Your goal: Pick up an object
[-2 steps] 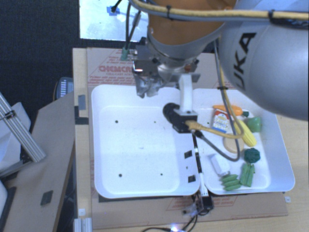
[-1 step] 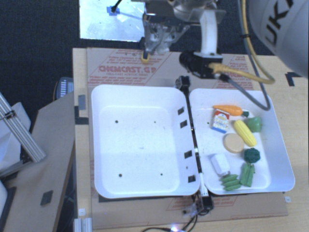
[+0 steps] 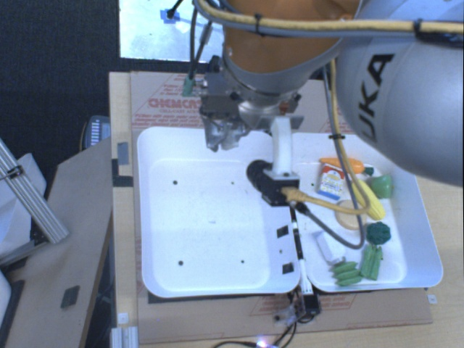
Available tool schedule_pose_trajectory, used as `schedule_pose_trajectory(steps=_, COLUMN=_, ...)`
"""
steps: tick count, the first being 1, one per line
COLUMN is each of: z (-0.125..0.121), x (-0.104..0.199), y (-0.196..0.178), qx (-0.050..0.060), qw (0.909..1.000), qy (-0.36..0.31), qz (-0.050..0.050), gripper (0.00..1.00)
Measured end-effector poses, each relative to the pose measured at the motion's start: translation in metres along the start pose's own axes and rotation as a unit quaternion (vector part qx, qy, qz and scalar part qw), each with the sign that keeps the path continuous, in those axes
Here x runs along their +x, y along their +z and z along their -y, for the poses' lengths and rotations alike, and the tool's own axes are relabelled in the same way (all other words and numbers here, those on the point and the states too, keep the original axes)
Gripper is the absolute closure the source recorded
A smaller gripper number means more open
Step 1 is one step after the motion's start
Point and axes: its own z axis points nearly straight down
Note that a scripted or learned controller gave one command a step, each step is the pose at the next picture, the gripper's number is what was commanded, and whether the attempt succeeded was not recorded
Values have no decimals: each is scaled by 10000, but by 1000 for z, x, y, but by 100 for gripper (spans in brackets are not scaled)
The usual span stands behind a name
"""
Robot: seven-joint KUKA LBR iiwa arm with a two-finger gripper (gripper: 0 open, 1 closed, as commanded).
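Observation:
My gripper (image 3: 220,138) hangs over the far edge of the left white bin (image 3: 181,267), under the big orange and grey wrist. I see nothing held beneath it. All the loose objects lie in the right bin (image 3: 420,267): an orange carrot (image 3: 341,163), a small white, blue and orange box (image 3: 331,180), a yellow banana (image 3: 368,196), a light green piece (image 3: 383,185), a dark green broccoli (image 3: 378,232), green bean pods (image 3: 346,272) and another green vegetable (image 3: 373,261). The arm hides the far part of the right bin.
The two bins share a divider (image 3: 296,245) down the middle. A small white piece (image 3: 322,246) and a pale disc (image 3: 348,220) also lie in the right bin. A cardboard sheet (image 3: 163,104) lies beneath the bins. A metal rail (image 3: 29,194) leans at the left.

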Motion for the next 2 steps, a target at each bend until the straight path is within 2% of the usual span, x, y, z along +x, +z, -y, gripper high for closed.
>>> schedule_pose_trajectory(steps=1, z=-60, x=-1, y=-103, qx=-119, qw=9999, qy=25, qz=-41, gripper=100)
schedule_pose_trajectory(steps=2, z=-27, x=0, y=44, qx=22, qw=10000, qy=28, qz=8, gripper=100)
